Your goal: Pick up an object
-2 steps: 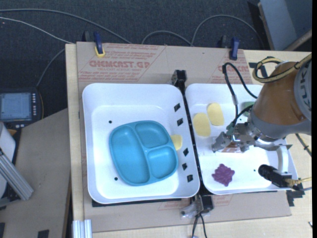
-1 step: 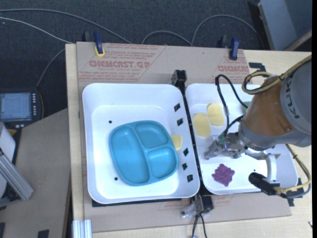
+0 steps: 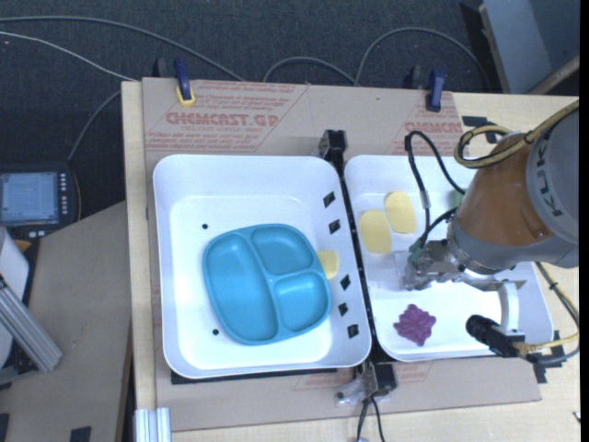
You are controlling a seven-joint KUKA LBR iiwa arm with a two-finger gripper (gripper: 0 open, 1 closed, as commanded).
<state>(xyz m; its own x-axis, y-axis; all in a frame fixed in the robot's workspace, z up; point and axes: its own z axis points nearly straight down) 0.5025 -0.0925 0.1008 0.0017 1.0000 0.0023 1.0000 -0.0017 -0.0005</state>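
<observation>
A: Camera view is showing the pick not done yet, I'd say. Nearest to us, the purple grape-like toy [image 3: 415,323] is lying on the floor of the right bin [image 3: 543,334], apart from everything else, and nothing is lifting it.

B: And the pincer [image 3: 425,270]?

A: It is hanging just above that toy, low over the bin floor, under the grey arm [image 3: 515,201] with the orange band. I am not making out whether its tips are spread or pressed together; the metal there is too small and cluttered. Nothing is showing between them, so I am judging the grasp as ahead, along with the lift.

B: What else is lying around?

A: Going farther, two pale yellow pieces are sitting in the same bin: one [image 3: 375,231] near the dividing wall, another [image 3: 400,212] just beyond, touching or nearly so. In the left bin [image 3: 175,247], a blue divided plate [image 3: 267,282] is taking up the middle, with a small yellow piece [image 3: 329,263] at its right edge.

B: Anything standing in the way?

A: The black cable [image 3: 419,168] is looping over the far part of the right bin, and the bin wall is sitting close to the yellow pieces. The purple toy is looking the freest target on this surface [image 3: 230,104].
</observation>
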